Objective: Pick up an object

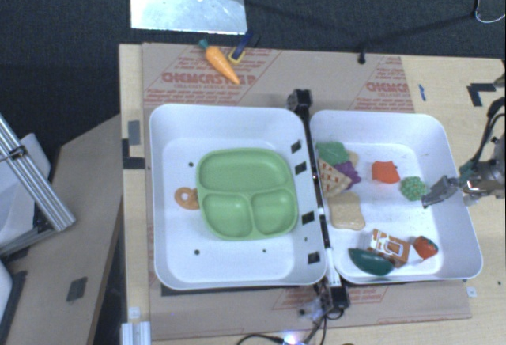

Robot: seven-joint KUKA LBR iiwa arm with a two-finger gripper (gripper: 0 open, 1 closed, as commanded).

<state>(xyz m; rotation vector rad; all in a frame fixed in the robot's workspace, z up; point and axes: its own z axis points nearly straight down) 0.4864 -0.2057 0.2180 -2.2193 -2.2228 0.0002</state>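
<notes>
Gripper (437, 191) at right bin's (455, 147) right rim, just beside broccoli (413, 187) (jaw state unreadable; cannot tell any hold).

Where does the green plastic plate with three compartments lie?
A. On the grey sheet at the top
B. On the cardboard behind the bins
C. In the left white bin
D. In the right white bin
C: the green plastic plate with three compartments lies flat inside the left white bin, with a small tan pretzel-shaped ring just off its left edge; the other toy foods sit in the right white bin.
</notes>
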